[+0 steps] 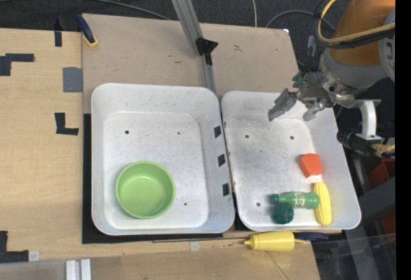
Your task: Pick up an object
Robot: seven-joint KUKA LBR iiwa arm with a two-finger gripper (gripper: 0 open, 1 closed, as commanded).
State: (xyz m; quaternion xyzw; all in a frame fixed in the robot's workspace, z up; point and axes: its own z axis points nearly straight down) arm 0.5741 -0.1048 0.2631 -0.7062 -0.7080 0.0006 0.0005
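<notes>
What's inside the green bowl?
Nothing that I can see. The bowl sits in the left bin, and its whole green bottom shows. What lies under the bowl is hidden.

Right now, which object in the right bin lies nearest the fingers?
The orange block, alone above the green bottle and yellow banana, closest to the open fingers.

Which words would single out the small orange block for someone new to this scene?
Find the right-hand shallow white bin, under the open two-finger gripper. Along its right wall, above the yellow banana-shaped toy and green plastic bottle, lies the small orange block: the only orange, boxy piece there.
</notes>
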